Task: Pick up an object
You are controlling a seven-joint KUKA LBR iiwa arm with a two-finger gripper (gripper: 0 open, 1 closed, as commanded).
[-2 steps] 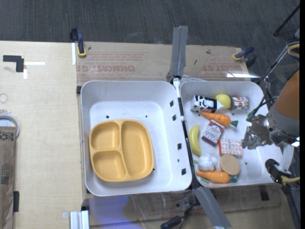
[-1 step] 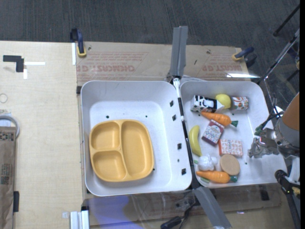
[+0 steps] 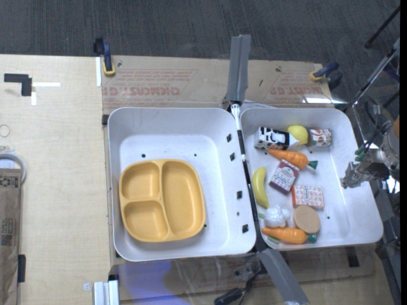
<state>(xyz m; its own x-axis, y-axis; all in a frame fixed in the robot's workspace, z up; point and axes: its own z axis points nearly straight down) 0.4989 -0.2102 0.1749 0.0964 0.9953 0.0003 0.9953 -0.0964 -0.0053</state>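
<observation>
Toy carrot [image 3: 287,235] and the other toys are left lying in the right bin [image 3: 360,232]; nothing is lifted; gripper [image 3: 351,175], aperture indiscernible, is poised at the rim.

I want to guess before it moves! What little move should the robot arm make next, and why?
Probably a short slide left, over the toys. The gripper sits at the right bin's right wall with nothing between its fingers, while the toy food lies further left. The pink carton and the round cookie are nearest, so either looks like the easiest first target.
</observation>
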